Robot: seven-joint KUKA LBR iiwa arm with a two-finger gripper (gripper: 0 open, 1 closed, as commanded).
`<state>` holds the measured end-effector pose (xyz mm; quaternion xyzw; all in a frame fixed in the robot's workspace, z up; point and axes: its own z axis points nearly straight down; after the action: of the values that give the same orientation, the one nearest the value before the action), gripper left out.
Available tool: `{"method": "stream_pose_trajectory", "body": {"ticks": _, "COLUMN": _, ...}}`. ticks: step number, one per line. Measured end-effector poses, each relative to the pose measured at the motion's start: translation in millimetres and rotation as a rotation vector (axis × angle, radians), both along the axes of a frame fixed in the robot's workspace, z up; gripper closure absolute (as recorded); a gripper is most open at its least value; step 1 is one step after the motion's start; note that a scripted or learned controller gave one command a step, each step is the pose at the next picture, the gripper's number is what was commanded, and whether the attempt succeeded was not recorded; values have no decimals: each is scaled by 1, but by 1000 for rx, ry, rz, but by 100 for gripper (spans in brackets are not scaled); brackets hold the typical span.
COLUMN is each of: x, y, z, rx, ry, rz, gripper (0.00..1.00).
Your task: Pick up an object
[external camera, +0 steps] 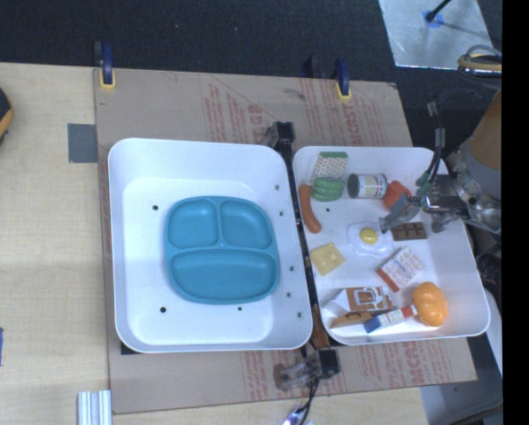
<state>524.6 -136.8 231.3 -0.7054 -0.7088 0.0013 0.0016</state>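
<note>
My gripper (404, 205) hangs over the right part of the right bin (473, 264), reaching in from the right. It looks open; one finger (421, 184) points toward the small can (368, 186) and the other (393, 223) ends just above the brown chocolate bar (409, 232). A red-orange piece (394, 194) lies partly between them, resting on the bin floor. Nothing is lifted. A fried egg (368, 235) lies just left of the lower finger.
The right bin also holds a sausage (309, 208), a green item (327, 188), a cheese square (327, 258), a red-white packet (400, 267), an orange pepper (430, 302), a tube (390, 320) and a small box (366, 298). A blue divided plate (221, 248) sits in the left bin (131, 237).
</note>
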Motion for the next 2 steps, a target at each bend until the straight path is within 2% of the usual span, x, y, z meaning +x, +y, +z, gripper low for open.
{"method": "stream_pose_trajectory", "body": {"ticks": 1, "x": -52, "y": -24, "z": -76, "rx": 2, "ry": 8, "rz": -3, "gripper": 0}}
{"method": "stream_pose_trajectory", "body": {"ticks": 2, "x": -41, "y": 2, "z": -140, "rx": -7, "ry": -6, "rz": 0, "gripper": 0}}
